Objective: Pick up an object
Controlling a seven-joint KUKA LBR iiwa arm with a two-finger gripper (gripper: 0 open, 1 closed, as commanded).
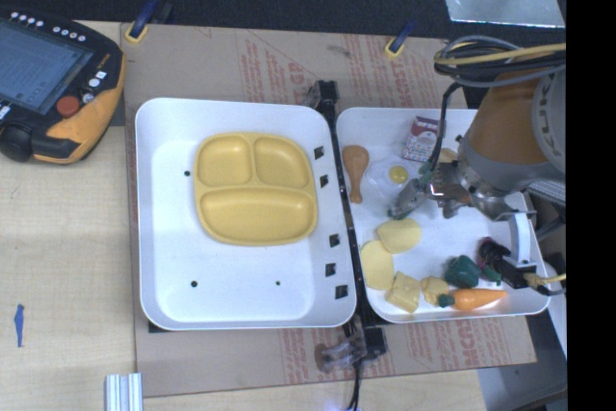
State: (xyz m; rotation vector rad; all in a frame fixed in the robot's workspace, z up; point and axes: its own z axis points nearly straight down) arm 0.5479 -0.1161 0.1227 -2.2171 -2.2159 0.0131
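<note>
Right bin (377,125): toy foods clustered, ready for picking. Gripper (416,195) hovers centre-right above yellow slice (398,235); jaws' state unreadable, likely empty.

Small toy foods scattered flat in right bin (380,125): chicken drumstick (355,170), pale chips (398,235), carrot (475,300), cheese wedge (403,293)

Two white bins (154,207) – one yellow divided plate (256,188), one carrot (476,300).
</note>
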